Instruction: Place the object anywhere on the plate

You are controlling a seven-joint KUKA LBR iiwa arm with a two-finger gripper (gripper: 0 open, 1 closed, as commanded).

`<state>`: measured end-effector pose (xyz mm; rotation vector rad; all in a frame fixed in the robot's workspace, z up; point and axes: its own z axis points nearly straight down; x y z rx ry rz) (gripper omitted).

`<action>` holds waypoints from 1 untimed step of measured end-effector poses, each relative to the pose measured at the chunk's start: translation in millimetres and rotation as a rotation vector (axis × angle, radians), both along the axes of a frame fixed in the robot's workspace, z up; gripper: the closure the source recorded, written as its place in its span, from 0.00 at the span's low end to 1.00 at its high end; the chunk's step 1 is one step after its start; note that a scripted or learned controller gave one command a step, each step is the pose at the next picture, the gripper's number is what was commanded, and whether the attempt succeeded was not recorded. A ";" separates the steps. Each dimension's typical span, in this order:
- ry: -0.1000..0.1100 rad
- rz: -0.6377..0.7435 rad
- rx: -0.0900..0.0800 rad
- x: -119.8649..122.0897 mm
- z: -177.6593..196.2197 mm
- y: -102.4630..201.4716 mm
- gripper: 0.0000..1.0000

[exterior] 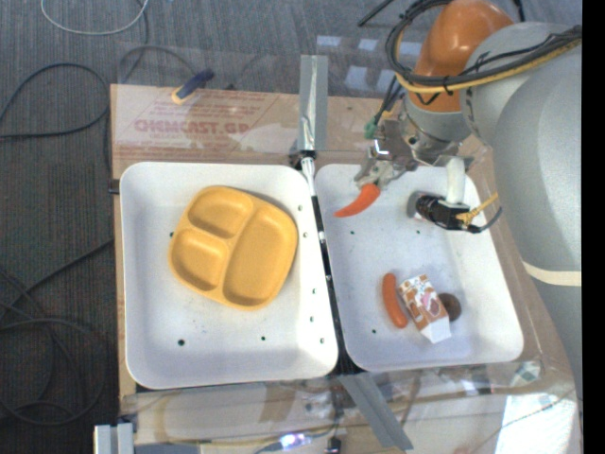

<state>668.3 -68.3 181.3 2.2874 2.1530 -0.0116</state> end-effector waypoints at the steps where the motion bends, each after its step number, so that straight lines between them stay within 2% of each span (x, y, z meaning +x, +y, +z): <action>1: -0.001 0.142 0.004 -7.9 1.2 64.1 1.00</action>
